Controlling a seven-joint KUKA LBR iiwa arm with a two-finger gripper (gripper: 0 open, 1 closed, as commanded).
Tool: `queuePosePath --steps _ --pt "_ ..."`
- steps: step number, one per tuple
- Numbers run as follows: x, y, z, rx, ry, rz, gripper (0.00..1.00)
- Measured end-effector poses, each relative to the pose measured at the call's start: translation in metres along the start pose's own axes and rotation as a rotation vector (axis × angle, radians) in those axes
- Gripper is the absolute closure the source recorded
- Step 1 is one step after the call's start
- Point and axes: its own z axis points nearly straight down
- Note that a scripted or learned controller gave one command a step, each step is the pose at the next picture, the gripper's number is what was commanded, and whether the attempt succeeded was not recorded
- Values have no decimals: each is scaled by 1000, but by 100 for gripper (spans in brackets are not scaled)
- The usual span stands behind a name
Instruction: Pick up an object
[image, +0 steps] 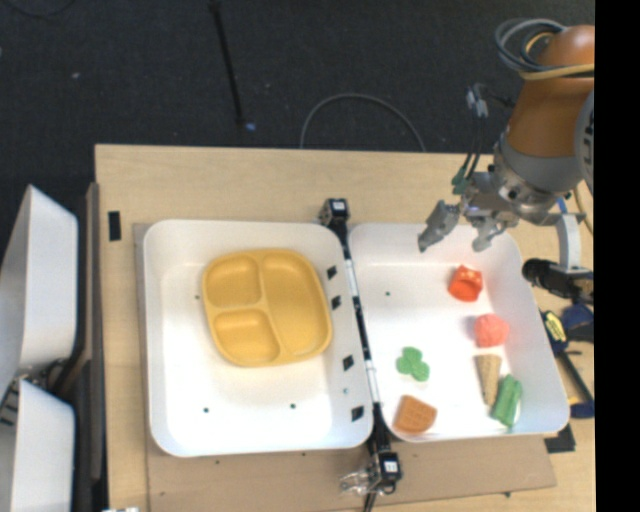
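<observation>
arm: reaching from right | gripper (462, 229): fingers (436, 226) spread, empty

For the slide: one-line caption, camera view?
Open pincer above right bin of toy foods; yellow tray in left bin.

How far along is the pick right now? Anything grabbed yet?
Nothing is grabbed yet. The gripper hangs open over the back edge of the right bin, with nothing between its fingers. The nearest piece, the red object, lies just in front of it; the pink object, green pieces, cone and orange wedge also lie in that bin. The yellow tray sits in the left bin. Descent, grasp and lift all remain.
</observation>
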Motion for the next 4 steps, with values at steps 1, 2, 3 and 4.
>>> queuePosePath --steps 1,2,3,4 --pt "0 2 -8 -13 0 -2 0" --pt "-5 4 35 -9 -2 0 0" --pt "-10 8 97 -8 -2 1 0" --pt "-10 0 157 -7 -2 2 0"
